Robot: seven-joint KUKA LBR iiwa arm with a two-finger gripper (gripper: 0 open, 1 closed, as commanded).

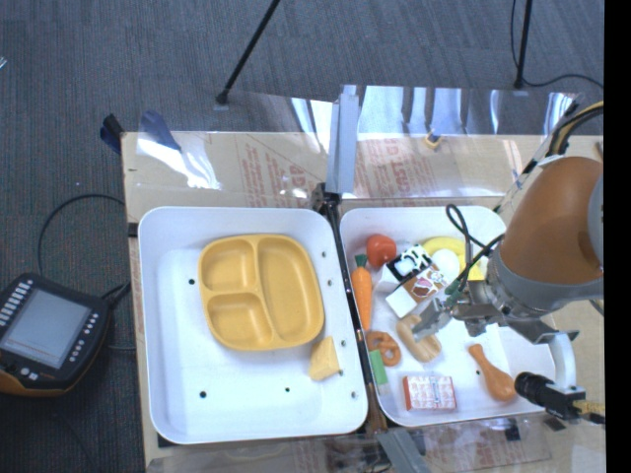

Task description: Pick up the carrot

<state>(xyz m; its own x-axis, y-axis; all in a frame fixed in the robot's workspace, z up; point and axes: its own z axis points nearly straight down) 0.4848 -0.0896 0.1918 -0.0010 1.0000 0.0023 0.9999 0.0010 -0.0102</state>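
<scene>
Long orange carrot (363, 297) lay along the right white bin's (490, 414) left wall, metal claw (435, 316) hovered over jumbled toys, its grip impossible to tell, arm's bulk hid the bin's right side.

carrot (363, 297) orange (green top) | tray (261, 291) yellow | bins (168, 363) white | tomato (381, 248) red

Orange carrot (363, 297) with green top lies lengthwise along the right bin's left wall
</scene>
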